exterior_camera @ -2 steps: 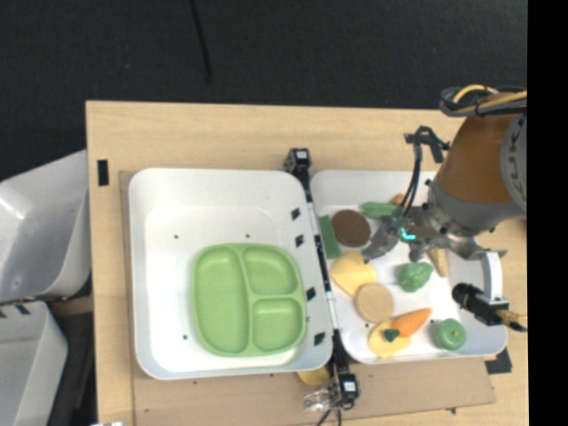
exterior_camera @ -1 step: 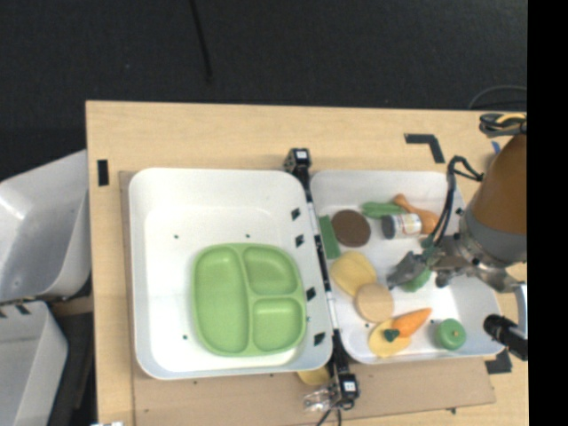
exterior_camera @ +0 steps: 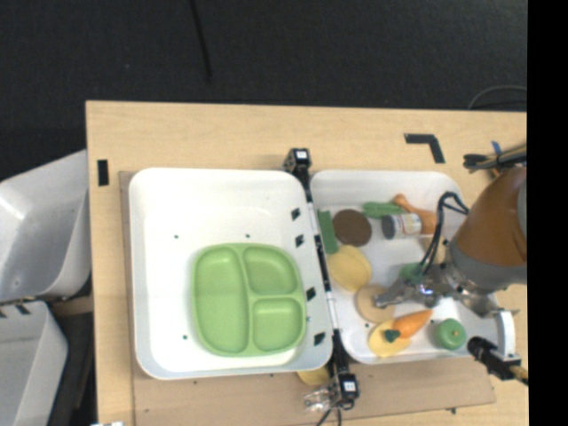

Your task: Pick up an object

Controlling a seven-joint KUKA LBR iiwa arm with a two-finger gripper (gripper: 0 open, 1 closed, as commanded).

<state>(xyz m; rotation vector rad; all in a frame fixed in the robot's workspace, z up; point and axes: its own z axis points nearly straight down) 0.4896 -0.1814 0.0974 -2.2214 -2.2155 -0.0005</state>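
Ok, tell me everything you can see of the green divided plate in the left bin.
The green divided plate is pale green, matte and plastic-looking, a rounded square with three compartments: one tall on the view's left, two smaller stacked on the right. It lies flat, right way up, on the left bin floor toward its near right corner. Its compartments hold nothing.

A light-green 3-compartment plastic plate [exterior_camera: 251, 302] lies in the glossy white left bin [exterior_camera: 160, 238]. The white right bin [exterior_camera: 355, 187] holds a dark-brown round disc [exterior_camera: 352, 227], a pale-yellow round piece [exterior_camera: 350, 267], an orange toy carrot [exterior_camera: 410, 323] and a green round piece [exterior_camera: 450, 333]. The tabletop [exterior_camera: 222, 136] is pale wood-toned.
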